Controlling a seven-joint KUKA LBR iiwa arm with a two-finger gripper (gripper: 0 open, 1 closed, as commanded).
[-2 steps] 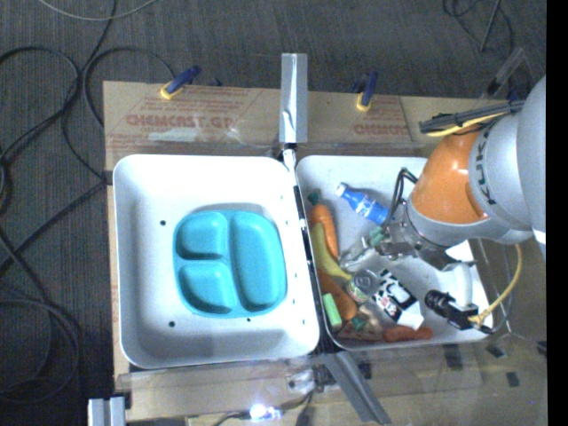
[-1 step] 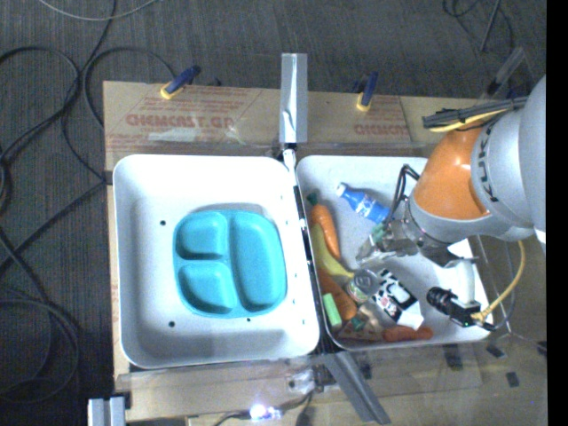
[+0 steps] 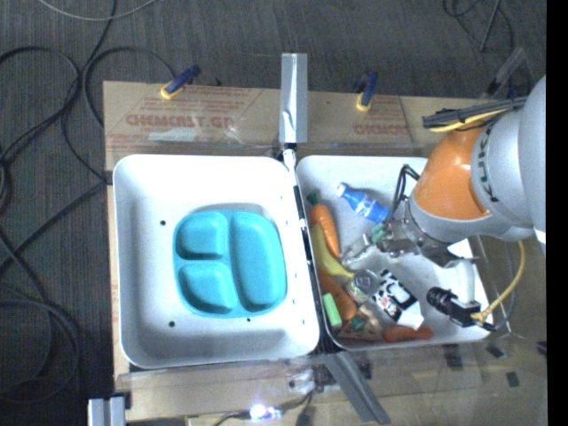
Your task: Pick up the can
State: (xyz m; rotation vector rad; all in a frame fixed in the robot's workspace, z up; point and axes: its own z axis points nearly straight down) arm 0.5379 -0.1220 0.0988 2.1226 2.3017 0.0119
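A: Where is the hand (image 3: 371,242) now?

B: It is low inside the right bin (image 3: 312,177), at the end of the grey arm (image 3: 506,180) with the orange band. Whether it is released or clenched, I cannot tell; the wrist hides too much.

A: And the can (image 3: 387,291)?

B: Just below the hand, a little to the right of it, lies a black and white object with red marks. I think this is the can, but I am not fully sure. It lies on the bin floor and I do not see it in the hand.

A: What else is near?

B: Above the hand is a blue bottle (image 3: 362,202). To the left of the hand are a carrot (image 3: 326,227) and a banana (image 3: 325,257). Far to the left, in the left bin (image 3: 142,193), rests a blue divided tray (image 3: 232,261). Both bins stand on the table (image 3: 200,118).
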